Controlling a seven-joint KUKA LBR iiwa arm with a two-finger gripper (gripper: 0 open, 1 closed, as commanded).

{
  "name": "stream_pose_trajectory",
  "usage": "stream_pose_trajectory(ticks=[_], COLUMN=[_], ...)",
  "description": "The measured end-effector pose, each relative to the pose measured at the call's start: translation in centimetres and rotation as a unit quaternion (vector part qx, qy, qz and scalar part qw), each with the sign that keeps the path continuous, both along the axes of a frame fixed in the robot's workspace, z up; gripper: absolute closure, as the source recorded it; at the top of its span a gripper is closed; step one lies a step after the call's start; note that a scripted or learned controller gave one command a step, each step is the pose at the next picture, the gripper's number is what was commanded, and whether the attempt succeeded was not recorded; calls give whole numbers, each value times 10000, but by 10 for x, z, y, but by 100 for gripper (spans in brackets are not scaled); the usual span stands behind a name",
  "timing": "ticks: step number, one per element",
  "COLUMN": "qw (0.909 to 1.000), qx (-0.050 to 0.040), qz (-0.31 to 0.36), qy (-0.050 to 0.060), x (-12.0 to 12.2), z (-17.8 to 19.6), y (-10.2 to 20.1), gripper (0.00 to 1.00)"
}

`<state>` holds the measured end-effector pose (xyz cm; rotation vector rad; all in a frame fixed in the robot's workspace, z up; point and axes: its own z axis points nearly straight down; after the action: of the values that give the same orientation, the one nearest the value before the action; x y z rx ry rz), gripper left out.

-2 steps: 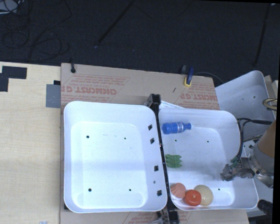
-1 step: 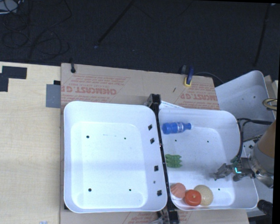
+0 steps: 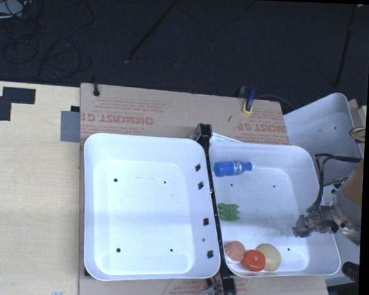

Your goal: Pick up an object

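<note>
My gripper (image 3: 305, 228), fingers' state unclear, hangs over the right white plastic bin (image 3: 318, 181), right of the round red cap (image 3: 254, 260).

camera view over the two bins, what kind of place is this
Probably a robotics lab grasping station. Two shallow white plastic bins sit on a cardboard-covered bench, a gripper reaches over the right-hand bin, and that bin holds test items such as a blue plastic bottle.

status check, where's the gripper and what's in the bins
Gripper low at right bin's right side, nothing seen held. Blue bottle, green toy, red cap untouched. Nothing blocking.
</note>
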<state>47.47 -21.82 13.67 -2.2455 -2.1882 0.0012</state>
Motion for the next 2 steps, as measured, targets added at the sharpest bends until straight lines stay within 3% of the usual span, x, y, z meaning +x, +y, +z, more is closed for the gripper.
stream_pose_trajectory(ticks=[1,2], qw=[10000,10000], qx=[2,2], qz=[-12,-12], qy=[3,3], x=[0,0], z=[0,0], y=[0,0], gripper=[0,0])
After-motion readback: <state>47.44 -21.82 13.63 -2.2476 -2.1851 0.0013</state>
